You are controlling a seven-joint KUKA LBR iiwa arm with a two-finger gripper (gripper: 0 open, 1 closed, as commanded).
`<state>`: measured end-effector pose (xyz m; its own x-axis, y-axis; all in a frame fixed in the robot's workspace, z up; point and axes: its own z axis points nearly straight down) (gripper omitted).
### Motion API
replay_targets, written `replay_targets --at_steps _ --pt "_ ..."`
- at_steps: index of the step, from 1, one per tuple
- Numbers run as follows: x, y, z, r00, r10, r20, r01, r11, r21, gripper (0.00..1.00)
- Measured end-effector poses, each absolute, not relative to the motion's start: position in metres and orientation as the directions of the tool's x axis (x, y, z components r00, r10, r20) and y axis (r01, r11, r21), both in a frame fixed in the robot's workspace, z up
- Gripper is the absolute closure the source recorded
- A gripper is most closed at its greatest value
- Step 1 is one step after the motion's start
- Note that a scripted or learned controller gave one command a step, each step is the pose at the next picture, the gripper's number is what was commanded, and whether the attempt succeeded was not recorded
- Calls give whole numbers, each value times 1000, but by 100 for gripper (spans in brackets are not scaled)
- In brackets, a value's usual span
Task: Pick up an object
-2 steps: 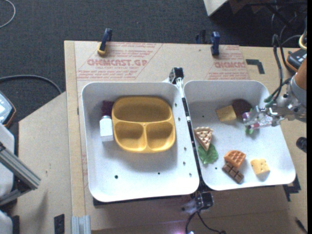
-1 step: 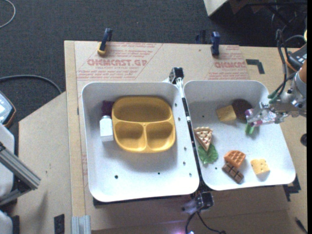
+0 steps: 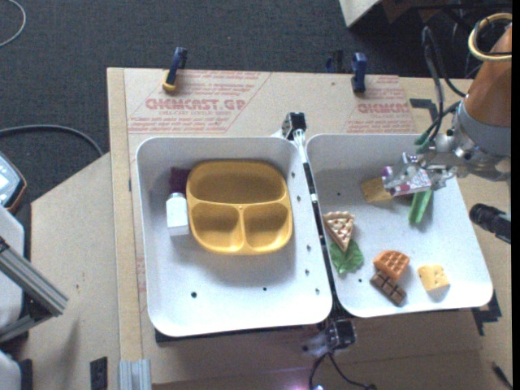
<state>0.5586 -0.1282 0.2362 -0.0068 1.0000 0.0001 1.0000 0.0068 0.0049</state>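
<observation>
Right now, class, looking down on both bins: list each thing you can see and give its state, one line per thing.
yellow divided tray: flat, upright, in left bin
white bottle: beside the tray's left edge
pizza slice: flat in right bin
green leaf: flat, just below the pizza slice
waffle: flat
chocolate bar: flat, below the waffle
cheese wedge: lying apart
gripper: low over right bin

A single fixed camera looks down at a slant from above the bench [image 3: 122, 218], taking in both white bins [image 3: 154, 242] whole from a moderate distance; the arm [image 3: 487, 112] enters right of them.
</observation>
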Motion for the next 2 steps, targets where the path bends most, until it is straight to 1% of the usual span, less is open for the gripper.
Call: replay_targets --at_steps 2 --pt "610 -34 244 -6 1000 1 1000 6 5 100"
